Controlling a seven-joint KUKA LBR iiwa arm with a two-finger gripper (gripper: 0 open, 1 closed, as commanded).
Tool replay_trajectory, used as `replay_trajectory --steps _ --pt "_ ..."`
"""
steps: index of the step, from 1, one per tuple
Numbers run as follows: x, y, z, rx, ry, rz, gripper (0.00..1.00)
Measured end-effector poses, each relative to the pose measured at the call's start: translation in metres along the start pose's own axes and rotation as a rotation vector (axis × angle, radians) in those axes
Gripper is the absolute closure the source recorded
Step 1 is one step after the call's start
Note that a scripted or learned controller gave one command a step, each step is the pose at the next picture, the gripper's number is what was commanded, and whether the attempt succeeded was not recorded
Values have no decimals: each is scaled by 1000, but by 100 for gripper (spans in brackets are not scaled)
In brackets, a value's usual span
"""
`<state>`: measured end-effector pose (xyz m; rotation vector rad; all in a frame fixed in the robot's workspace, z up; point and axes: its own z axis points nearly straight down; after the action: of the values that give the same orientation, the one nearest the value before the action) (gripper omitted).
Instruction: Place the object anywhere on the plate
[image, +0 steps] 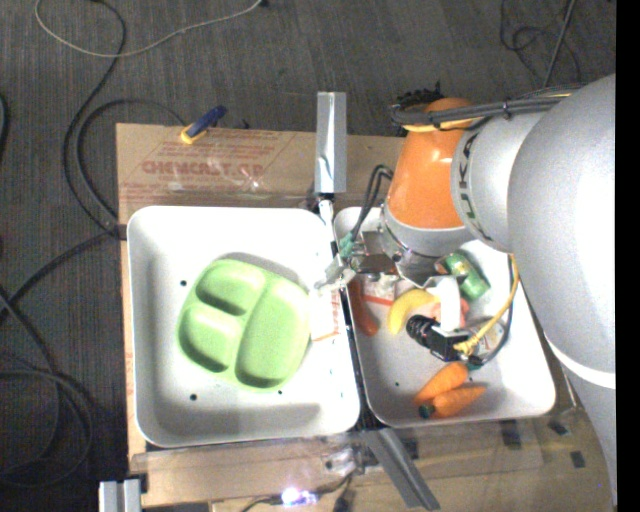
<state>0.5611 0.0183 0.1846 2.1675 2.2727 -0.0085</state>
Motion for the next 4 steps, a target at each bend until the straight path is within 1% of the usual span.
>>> replay_trajectory --steps 1,2,3,4 --pt "9 43 -41 -1 1 30 0" --pt "8 43 -50 2 -6 30 100" --pt "24 90 -148 -3 0 37 100" --pt "45 39 -139 -1 -1 -19 100"
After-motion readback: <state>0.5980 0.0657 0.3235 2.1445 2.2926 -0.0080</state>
